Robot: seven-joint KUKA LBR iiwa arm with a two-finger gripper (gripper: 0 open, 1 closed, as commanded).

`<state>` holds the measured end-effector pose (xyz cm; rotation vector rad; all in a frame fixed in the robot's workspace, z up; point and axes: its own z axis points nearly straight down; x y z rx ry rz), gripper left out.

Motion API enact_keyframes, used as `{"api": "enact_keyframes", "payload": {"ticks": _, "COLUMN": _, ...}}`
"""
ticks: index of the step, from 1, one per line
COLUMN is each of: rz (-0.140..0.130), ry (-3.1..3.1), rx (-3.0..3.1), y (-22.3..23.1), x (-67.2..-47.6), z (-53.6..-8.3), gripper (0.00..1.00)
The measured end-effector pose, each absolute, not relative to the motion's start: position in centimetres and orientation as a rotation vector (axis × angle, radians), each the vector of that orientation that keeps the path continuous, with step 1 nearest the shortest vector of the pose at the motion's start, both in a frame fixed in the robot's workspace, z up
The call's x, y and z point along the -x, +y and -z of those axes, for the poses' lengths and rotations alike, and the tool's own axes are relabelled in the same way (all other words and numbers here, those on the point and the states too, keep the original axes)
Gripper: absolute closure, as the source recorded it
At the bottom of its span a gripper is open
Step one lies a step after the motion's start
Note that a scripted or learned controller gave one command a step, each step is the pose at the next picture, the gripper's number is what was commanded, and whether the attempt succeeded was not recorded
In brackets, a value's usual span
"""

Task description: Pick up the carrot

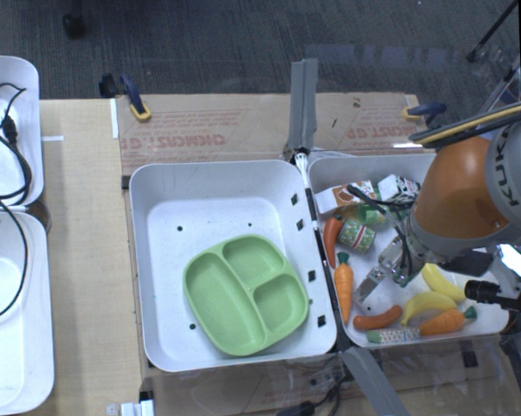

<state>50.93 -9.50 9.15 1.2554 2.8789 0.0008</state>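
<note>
A carrot (344,287), orange with a green top pointing away, lies along the left wall of the right bin (321,170). A second carrot-like piece (442,323) lies at the bin's near right, its green end to the right. My gripper (373,281) hangs low over the right bin, just right of the first carrot and a little above an orange-red sausage (377,318). I see nothing held in it. The arm's orange band (454,194) covers the bin's right part.
The right bin also holds a red pepper (331,234), a green can (358,234), two bananas (428,304) and small packets (389,189). A green divided plate (247,294) lies in the left bin (150,251). A metal divider (303,97) stands behind the bins.
</note>
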Motion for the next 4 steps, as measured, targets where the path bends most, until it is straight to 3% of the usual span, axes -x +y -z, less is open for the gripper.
{"api": "enact_keyframes", "payload": {"ticks": 1, "rz": -0.002, "ry": 2.875, "rx": -1.262, "y": -9.6, "x": -51.0, "z": -10.1, "gripper": 1.0}}
{"api": "enact_keyframes", "payload": {"ticks": 2, "rz": 0.001, "ry": 2.77, "rx": -1.48, "y": -1.9, "x": -50.3, "z": -19.1, "gripper": 1.0}}
{"api": "enact_keyframes", "payload": {"ticks": 3, "rz": 0.001, "ry": 2.877, "rx": -1.259, "y": -0.8, "x": -47.9, "z": -25.7, "gripper": 1.0}}
{"api": "enact_keyframes", "payload": {"ticks": 4, "rz": 0.002, "ry": 2.959, "rx": -1.062, "y": 0.3, "x": -47.8, "z": -21.6, "gripper": 1.0}}
